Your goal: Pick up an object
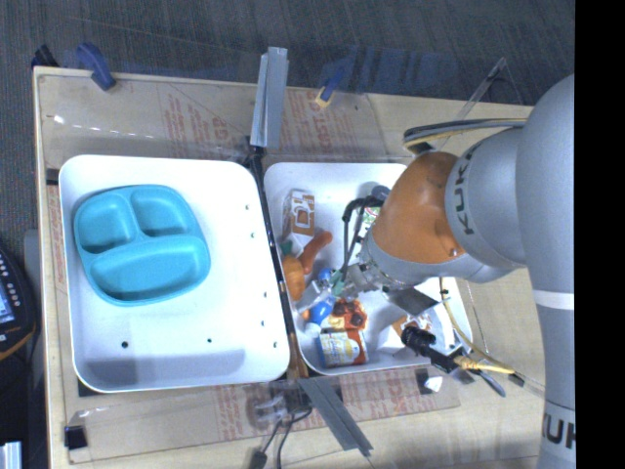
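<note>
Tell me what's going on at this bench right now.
A grey KUKA arm with an orange band reaches in from the right and hangs low over the right-hand white bin, above a heap of small items: an orange carrot-shaped toy, a small labelled can and a printed carton. Its wrist hides the grasping end, so a catch can't be confirmed. The left-hand white bin holds a blue three-compartment plastic tray.

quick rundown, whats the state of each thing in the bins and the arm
blue divided plate: lying flat in the left bin, compartments up
right bin: holds a cluster of small items
carrot-shaped orange item: lying tilted in the right bin
small can: on its side near the front wall
arm: reaching down over the right bin, covering part of it
</note>
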